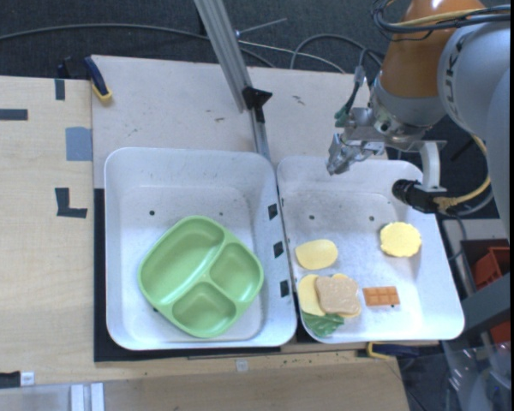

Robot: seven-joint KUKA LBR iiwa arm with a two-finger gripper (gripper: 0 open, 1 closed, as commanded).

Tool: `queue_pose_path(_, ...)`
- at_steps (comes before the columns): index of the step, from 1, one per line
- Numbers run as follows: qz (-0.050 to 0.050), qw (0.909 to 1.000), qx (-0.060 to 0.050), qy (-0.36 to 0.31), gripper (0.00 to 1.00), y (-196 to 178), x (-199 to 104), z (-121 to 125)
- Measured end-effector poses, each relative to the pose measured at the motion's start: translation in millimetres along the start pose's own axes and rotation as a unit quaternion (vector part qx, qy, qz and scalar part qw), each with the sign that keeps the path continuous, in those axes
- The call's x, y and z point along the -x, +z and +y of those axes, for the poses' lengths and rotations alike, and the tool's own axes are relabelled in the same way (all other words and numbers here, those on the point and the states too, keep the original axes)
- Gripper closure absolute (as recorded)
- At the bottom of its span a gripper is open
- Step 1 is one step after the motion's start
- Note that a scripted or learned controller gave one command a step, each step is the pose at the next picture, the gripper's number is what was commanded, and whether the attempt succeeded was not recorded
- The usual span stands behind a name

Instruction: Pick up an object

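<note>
While the gripper (341, 163) hangs above the far rim of the right-hand bin (428, 311), nothing sits between its fingers, which come to a narrow point with their tips close together. The grey arm (475, 58), with its orange band (428, 37) above the wrist, reaches in from the right side of the bench (34, 229).

Below it, the right-hand bin holds a scatter of play food, all well apart from the gripper. A round yellow piece (400, 239) lies near the bin's right side. A pale yellow oval (316, 253) lies toward the left wall. At the near left corner sits a small heap — a tan bread slice (337, 295) resting on a yellow slice (308, 294), with a green leaf (324, 324) showing under their near edge. Just beside the heap, to its right, lies a small orange waffle-like block (380, 296).

The left-hand bin (120, 178) holds a green divided plate (201, 275) with three compartments, lying flat toward the bin's near side.

Beyond the bins, a grey metal rail (227, 45) slants down to the seam between them, ending in a black bracket (255, 98). A blue-and-yellow clamp (98, 80) sits at the far left corner of the board — black cables (265, 37) trail across the dark floor behind.
</note>
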State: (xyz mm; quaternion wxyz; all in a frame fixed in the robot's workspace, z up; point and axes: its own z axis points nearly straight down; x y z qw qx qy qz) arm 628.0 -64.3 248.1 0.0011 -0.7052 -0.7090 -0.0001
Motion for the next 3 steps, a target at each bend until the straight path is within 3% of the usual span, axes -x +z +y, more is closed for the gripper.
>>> queue_pose_path(3,0.0,1.0,-0.002,-0.001,1.0,33.6,-147.8,-68.8)
